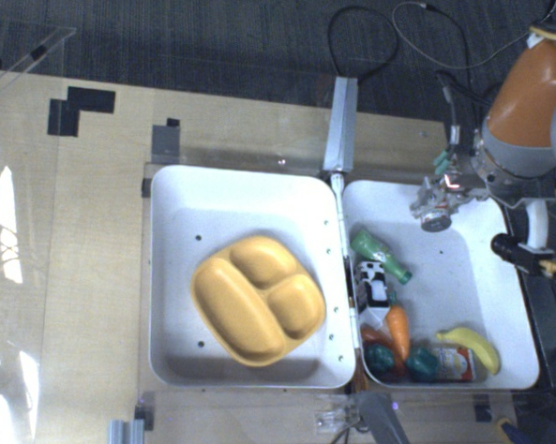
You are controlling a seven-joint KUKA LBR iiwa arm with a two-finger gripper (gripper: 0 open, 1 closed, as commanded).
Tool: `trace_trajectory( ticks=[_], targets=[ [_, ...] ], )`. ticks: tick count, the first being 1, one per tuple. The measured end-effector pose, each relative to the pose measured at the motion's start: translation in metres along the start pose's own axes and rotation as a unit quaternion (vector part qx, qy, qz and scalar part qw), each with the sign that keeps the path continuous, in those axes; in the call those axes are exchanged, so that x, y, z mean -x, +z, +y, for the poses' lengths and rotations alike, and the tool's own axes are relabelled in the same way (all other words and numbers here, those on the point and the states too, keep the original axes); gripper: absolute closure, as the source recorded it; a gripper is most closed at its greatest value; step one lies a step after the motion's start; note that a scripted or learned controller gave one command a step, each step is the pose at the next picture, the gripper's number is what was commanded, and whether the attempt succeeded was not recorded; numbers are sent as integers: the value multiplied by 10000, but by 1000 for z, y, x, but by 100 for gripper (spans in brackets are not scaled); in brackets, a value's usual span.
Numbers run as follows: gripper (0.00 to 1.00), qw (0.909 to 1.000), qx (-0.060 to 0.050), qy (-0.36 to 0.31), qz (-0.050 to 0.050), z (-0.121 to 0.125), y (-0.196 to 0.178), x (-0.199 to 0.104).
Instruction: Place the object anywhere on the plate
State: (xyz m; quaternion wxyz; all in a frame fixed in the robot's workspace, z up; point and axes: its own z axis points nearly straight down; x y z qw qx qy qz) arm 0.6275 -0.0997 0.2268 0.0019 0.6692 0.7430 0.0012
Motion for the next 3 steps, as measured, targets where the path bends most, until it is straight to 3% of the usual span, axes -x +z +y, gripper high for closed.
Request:
trace_trajectory(
  ticks=[1,2,3],
  targets=[
    [100,9987,-14,-508,8,-23,43,-95],
    [100,9968,3,-799,2,-17,4,-49],
    [100,9993,4,-382,1,26,12,-60]
  ],
)
